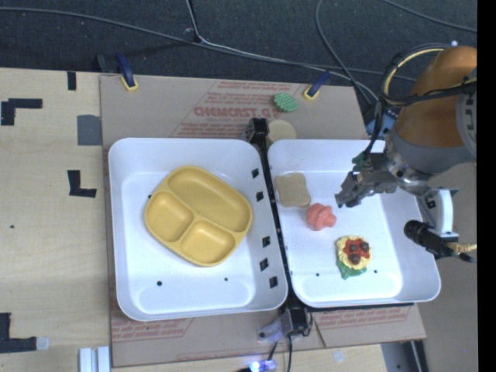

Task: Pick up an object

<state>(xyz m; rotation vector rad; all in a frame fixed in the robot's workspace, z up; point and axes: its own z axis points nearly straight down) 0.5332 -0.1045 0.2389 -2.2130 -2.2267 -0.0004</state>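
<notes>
In the right bin (387, 281) lie three small objects: a tan flat piece (293, 190) near the divider, a pink-red lump (320, 217) in the middle, and a yellow-green toy with red spots (353, 255) toward the front. My gripper (346, 196) hangs over the right bin, just right of and slightly above the pink-red lump. Its dark fingers point down and left, with nothing visible between them.
The left bin (128, 208) holds a yellow divided plate (198, 215). A green mesh object (285, 101) and a pale disc (281, 130) lie on the cardboard behind the bins. Cables run across the dark floor at the back. The arm's orange band (446, 91) stands at the right.
</notes>
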